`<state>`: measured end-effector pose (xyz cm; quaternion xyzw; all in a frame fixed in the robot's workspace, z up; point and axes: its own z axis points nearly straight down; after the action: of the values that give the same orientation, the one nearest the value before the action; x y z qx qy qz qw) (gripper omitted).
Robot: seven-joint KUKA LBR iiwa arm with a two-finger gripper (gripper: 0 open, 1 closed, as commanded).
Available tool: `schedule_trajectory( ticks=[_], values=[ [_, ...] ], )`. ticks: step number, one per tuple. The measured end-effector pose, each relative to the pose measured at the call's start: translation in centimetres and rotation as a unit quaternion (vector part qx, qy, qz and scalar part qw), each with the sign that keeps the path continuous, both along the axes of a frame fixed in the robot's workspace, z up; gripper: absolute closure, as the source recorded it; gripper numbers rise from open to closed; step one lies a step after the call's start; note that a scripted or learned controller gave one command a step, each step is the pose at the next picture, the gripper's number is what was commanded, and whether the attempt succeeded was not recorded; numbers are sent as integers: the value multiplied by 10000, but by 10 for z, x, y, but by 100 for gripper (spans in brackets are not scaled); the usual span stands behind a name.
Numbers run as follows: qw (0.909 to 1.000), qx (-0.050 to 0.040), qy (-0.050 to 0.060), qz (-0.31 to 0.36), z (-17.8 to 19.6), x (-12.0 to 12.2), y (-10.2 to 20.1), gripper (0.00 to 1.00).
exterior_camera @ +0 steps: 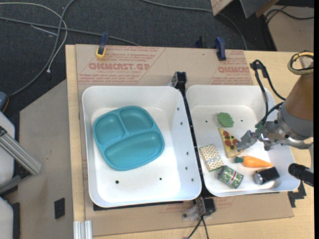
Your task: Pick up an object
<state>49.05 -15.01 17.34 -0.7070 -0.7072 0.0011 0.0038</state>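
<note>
The right bin [244, 96] holds several small objects. A green knobbly piece [225, 119] lies near its middle, with a pizza-slice toy [229, 141] just below it. A checkered cracker [212, 157] and a green can [230, 176] lie toward the front left. An orange carrot [254, 161] and a black and silver cylinder [265, 176] lie at the front right. My gripper [256, 139] hangs over the right side of this bin, just above the carrot and beside the pizza slice. Nothing is seen held in it.
The left bin [99, 183] carries a teal divided plate [129, 137]. Black cables [261, 76] run along the right bin's far right edge. The arm's brown and grey body [301, 108] stands over the bench's right side.
</note>
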Motion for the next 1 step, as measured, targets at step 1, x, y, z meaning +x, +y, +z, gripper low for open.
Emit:
schedule_trajectory(
  ticks=[1],
  values=[
    [10000, 2, 3, 2, -56, 1, 11, 0]
  ],
)
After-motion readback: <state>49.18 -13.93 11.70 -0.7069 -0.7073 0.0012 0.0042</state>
